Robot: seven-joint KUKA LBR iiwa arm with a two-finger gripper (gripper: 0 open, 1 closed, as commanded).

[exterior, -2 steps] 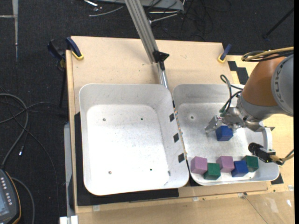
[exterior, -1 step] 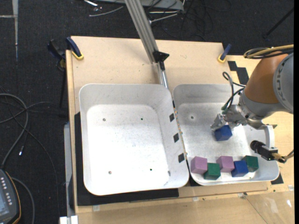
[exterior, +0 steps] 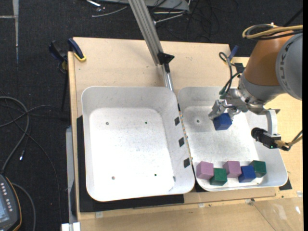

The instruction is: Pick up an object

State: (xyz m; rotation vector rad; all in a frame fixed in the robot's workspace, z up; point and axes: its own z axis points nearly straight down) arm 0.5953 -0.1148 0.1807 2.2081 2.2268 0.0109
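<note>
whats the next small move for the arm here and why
Probably lift straight up a little. The gripper sits over the right bin with a blue cube between its fingers, apart from the five blocks along the near edge, so a short rise would test the hold.

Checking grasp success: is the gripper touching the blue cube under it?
Touching. The camera view shows the blue cube sitting between the gripper fingers, lifted clear of the right bin floor.

Two bins sit side by side on the bench [exterior: 120,61]: the left bin [exterior: 91,105] and the right bin [exterior: 202,93], their inner rims touching. Five blocks [exterior: 231,171] lie in a row along the right bin's near edge. The tool [exterior: 222,113] hangs over that bin's middle, a sixth block [exterior: 223,122] between its fingers.
</note>
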